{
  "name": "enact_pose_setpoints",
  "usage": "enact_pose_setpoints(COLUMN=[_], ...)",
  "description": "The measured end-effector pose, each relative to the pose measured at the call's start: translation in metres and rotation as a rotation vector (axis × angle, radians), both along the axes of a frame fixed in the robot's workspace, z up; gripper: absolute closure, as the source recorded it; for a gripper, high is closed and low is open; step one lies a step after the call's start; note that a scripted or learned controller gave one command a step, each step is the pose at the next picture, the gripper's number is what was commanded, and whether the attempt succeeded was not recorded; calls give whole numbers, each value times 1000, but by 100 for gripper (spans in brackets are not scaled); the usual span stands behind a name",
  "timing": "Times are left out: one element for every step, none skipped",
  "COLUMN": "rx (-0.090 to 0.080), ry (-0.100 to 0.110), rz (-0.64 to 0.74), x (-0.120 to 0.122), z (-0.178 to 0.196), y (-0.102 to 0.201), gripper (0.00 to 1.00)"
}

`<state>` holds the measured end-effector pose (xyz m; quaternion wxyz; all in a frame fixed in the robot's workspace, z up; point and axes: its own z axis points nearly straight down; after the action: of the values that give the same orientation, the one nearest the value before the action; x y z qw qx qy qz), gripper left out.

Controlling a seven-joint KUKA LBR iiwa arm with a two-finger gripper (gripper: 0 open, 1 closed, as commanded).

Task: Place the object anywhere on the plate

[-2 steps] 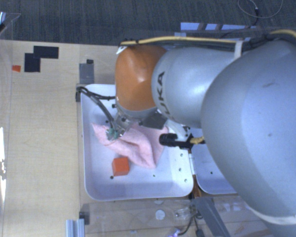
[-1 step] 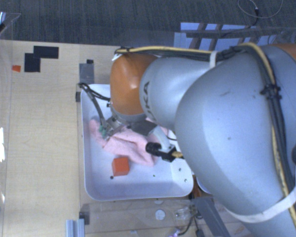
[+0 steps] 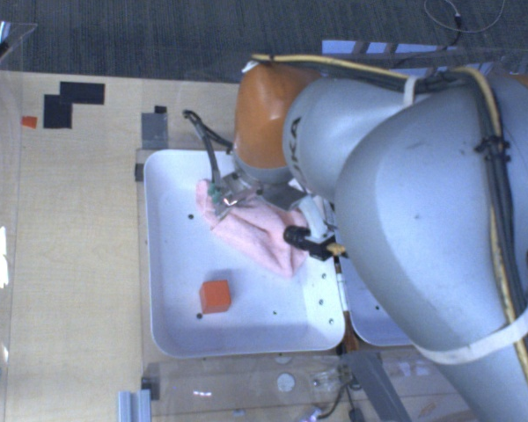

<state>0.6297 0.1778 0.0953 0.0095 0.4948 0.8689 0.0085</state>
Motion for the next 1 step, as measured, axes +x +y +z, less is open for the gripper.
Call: enact_pose_setpoints(rx=[-3], ry=[13], rz=[19], x=[-49], z=[244], y=[-60], gripper=[100])
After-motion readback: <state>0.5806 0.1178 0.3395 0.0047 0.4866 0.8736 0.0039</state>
